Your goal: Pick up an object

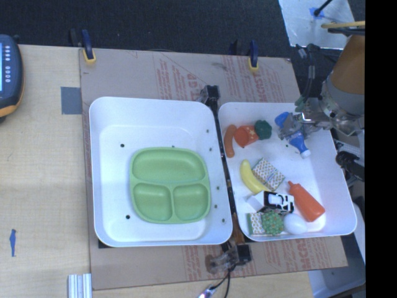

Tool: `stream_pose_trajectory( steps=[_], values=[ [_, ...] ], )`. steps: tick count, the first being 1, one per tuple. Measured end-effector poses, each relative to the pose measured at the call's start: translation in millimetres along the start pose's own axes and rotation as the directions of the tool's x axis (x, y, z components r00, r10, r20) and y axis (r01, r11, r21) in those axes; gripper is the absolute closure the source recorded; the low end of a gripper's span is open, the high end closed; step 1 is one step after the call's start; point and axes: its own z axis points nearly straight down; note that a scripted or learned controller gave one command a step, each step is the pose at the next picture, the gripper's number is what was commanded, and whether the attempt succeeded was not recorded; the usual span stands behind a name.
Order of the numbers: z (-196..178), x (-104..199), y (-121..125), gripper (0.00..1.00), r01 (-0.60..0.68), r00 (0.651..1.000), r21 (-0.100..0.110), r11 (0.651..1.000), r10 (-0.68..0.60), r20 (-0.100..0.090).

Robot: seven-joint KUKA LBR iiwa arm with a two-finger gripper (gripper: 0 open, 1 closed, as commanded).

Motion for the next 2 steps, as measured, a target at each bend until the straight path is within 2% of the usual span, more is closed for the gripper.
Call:
stream_pose_trajectory(
  steps=[1, 2],
  values=[
    [-17.2, 47.0, 10.4, 1.0, -0.006, 1.0, 0.013, 1.0, 0.006, -0.001],
    [5.2, -13.1, 13.1, 1.0, -0.015, 1.0, 0.016, 1.0, 0.015, 0.003]
  ],
)
